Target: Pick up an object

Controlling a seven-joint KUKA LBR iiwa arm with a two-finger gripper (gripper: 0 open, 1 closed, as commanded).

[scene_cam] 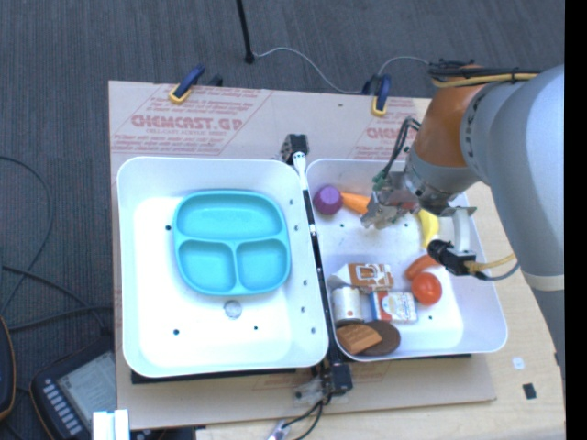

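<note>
**Gripper low over the right bin's far end**

The gripper hangs in the right bin, toward its 12 o'clock end; whether it is wide or closed cannot be told. An orange carrot lies touching it at 9 o'clock, a purple ball beyond. A yellow banana sits at 3 o'clock, a red tomato at 5. The left bin holds a blue divided plate.
</note>
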